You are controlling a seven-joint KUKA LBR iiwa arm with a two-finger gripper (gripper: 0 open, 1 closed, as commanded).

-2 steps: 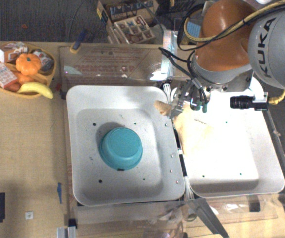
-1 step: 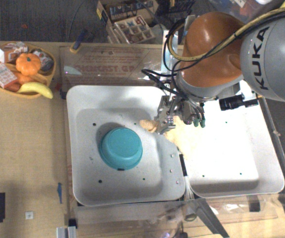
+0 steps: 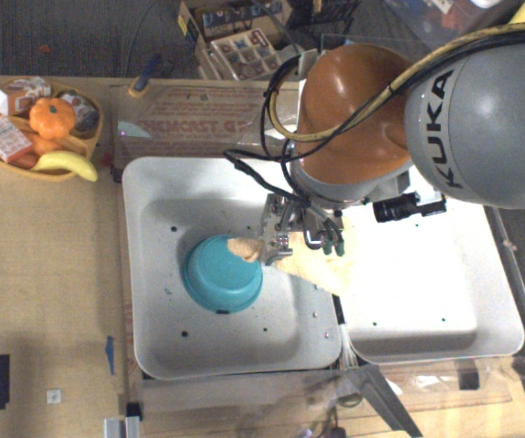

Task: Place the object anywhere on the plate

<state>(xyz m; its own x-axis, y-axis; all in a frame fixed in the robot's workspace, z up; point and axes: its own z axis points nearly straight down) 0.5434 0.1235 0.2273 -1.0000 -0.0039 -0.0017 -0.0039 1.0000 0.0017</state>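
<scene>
A round teal plate (image 3: 223,276) lies upside-up in the left white bin (image 3: 152,245), near its middle. My gripper (image 3: 271,245) hangs just past the plate's upper right rim, pointing down and left. A small tan object (image 3: 243,249) sticks out from between its fingertips, over the rim of the plate. The fingers look shut on that object. The arm's orange band (image 3: 349,117) and grey body (image 3: 481,108) cover the bins' far middle part.
A pale yellow flat piece (image 3: 322,270) lies under the gripper, across the wall between the two bins. The right bin (image 3: 445,308) sits beside it. A bowl of toy fruit (image 3: 38,135) stands on the bench at far left.
</scene>
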